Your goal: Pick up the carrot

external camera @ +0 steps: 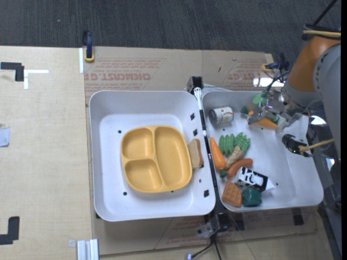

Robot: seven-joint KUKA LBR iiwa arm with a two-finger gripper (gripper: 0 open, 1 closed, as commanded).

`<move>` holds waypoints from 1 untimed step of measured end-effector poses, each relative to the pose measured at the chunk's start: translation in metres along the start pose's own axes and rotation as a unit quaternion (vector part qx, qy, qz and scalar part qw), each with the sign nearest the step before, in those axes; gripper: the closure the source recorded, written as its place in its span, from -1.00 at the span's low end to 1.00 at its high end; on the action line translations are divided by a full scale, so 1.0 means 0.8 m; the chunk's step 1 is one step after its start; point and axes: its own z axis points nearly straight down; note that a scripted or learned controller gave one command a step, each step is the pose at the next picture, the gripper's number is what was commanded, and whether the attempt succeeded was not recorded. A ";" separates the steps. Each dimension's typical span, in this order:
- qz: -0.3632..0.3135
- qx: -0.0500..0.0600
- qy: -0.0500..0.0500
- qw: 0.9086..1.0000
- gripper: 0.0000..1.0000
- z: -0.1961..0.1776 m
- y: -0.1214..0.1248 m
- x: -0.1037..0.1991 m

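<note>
A long orange carrot lies in the right bin, against its left wall, next to the green pea pods. My gripper hangs over the bin's far right part, well away from that carrot. Right under the gripper is a second orange piece with a green bit at its left end. I cannot tell whether the gripper touches it.
The right bin also holds a small can, a red sausage, a waffle, a dark green lump and a black-and-white item. The left bin holds a yellow divided plate and a bread slice.
</note>
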 end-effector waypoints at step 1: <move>-0.003 0.000 -0.001 1.000 1.00 -0.012 0.001 0.000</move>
